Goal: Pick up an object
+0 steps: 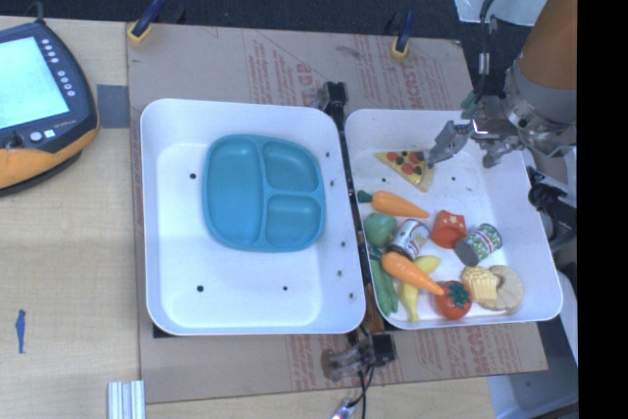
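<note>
The jaws [461,140] hover over the right bin [530,211], spread and holding nothing, just beside the pizza slice [410,166]. Risk ahead: one finger lands on the flat slice and skids it away instead of gripping.

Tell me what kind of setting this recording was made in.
Most likely a robotics lab test bench, not a kitchen. Two white bins sit on clamped cardboard, the right one holding toy food such as a pizza slice and carrots. A teach pendant lies at the left.
</note>
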You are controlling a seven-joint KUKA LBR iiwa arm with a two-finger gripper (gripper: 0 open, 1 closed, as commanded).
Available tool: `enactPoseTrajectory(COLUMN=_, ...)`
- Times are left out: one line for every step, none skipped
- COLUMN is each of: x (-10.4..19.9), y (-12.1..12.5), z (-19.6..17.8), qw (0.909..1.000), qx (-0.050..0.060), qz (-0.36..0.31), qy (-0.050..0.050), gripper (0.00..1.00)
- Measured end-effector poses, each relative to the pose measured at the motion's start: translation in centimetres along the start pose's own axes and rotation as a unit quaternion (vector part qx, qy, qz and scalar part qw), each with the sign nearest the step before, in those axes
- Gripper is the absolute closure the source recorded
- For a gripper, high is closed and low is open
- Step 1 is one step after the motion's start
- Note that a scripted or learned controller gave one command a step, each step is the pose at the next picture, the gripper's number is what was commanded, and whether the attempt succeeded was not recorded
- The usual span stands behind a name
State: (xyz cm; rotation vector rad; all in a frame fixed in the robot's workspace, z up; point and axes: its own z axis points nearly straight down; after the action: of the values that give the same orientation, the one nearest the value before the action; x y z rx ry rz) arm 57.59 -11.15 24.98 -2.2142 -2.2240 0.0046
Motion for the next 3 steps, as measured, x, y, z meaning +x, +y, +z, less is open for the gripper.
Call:
enactPoseTrajectory(x=1.0, y=0.7, z=13.8, qw=1.0, qx=-0.004, qz=0.0, qy=-0.001, gripper=0.0)
enactPoseTrajectory(x=0.0, y=7.4, z=15.3, qw=1.0, qx=-0.005, qz=0.0, qy=-0.001, gripper=0.0)
enactPoseTrajectory(x=-0.1, y=7.4, z=14.3, qw=1.0, qx=-0.004, qz=-0.001, qy=-0.002, gripper=1.0)
